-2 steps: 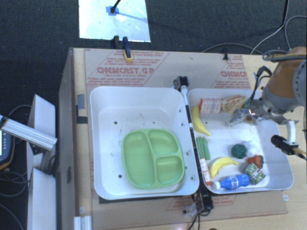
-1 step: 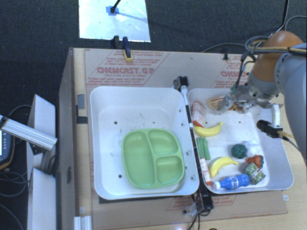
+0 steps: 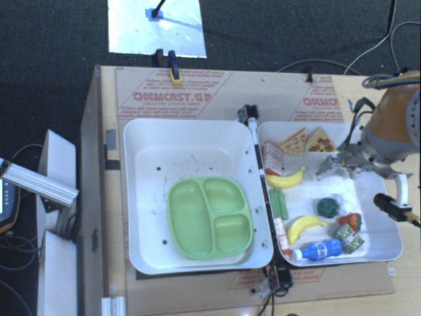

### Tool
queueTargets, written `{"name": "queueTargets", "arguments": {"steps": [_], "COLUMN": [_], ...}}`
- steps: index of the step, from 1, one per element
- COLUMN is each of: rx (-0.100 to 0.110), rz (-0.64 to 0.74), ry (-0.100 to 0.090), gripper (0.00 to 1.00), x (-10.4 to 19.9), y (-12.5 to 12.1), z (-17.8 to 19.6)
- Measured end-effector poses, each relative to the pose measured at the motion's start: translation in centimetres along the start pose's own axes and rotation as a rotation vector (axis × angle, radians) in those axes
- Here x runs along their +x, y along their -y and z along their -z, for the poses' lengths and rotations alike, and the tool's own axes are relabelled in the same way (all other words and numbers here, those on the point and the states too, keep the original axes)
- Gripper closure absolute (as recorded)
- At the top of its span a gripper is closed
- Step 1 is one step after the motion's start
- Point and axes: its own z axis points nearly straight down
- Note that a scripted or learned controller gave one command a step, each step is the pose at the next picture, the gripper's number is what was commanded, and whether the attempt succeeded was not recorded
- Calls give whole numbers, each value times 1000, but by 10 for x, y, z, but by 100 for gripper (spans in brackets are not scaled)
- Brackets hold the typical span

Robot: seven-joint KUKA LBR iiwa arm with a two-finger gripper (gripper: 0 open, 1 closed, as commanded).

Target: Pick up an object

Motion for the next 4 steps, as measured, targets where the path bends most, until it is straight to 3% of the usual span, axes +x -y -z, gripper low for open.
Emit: {"name": "queueTargets", "arguments": {"steps": [1, 2, 3, 4], "rx": [1, 0, -5, 2], "rz": [0, 0, 4, 3], "ry": [-2, -2, -1, -2], "gripper": [0, 0, 0, 0], "x": [25, 56, 62, 108], "y": [72, 108, -66, -21], "z": [-9, -9, 45, -9]}}
